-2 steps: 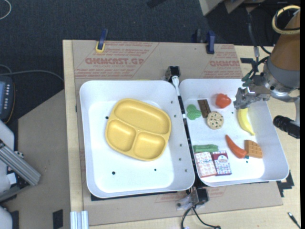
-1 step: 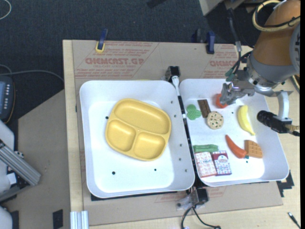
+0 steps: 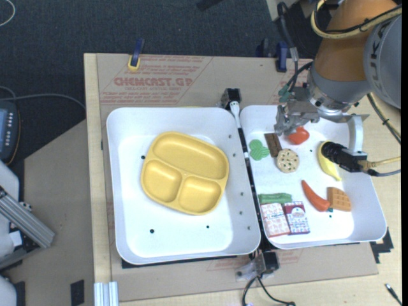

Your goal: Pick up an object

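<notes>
**Hovering over the right bin, grip unclear**

Looking down on the bench, we see two white bins side by side on a brown board. Left bin [image 3: 127, 228] holds a yellow divided plate [image 3: 185, 172], three compartments, lying flat near the bin's middle. Nothing sits in the plate's compartments as far as we can tell.

Right bin [image 3: 370, 225] carries the small stuff. We count: a green round piece [image 3: 258, 150] by the inner wall, a brown bar [image 3: 274, 145] just beside it, a chocolate-chip cookie [image 3: 288, 160] below that bar, a red tomato-like piece [image 3: 298, 135] near the back, a banana [image 3: 328, 162] toward the right with a black fitting across it, an orange carrot [image 3: 315, 196], a waffle [image 3: 340, 199] touching the carrot's lower end, a green flat packet [image 3: 275, 198], and two red-and-white boxes [image 3: 285, 219] side by side at the front edge.

Arm comes in from the right, orange band up top. Gripper [image 3: 288, 127] hangs low over the back part of the right bin, right at the tomato-like piece and the top of the brown bar. We can't make out whether it is wide or closed; the wrist body blocks that. We can't tell whether it touches the red piece either. No item looks lifted off the bin floor.

Yellow clamp [image 3: 134, 61] sits on the board's back edge, well apart from both bins.
</notes>
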Robot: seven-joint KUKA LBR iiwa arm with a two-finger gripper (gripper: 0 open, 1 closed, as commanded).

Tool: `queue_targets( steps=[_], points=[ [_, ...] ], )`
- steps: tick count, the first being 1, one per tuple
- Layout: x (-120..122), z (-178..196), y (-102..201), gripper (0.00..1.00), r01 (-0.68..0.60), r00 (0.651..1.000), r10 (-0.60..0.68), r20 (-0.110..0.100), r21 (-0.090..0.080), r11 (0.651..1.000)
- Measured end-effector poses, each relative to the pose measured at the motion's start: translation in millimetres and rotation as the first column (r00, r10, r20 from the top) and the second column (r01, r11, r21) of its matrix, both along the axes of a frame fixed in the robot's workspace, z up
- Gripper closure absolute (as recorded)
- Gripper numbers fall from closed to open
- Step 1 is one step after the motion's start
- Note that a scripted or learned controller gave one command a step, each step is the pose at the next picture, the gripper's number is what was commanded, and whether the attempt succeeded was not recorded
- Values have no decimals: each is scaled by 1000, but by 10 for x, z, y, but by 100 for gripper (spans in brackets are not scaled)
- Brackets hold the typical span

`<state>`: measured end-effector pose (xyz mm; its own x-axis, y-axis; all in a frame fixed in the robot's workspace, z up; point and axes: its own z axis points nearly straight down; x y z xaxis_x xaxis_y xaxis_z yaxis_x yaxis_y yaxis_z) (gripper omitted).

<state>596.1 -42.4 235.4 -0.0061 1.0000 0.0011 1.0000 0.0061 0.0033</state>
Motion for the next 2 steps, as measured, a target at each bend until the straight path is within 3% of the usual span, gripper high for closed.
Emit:
queue_targets(
  steps=[1,2],
  points=[
    [30,16,540,100,-1,1000,1,-1,1,1000],
    [116,-202,953,100,1,1000,-1,-6,0,1000]
  ],
)
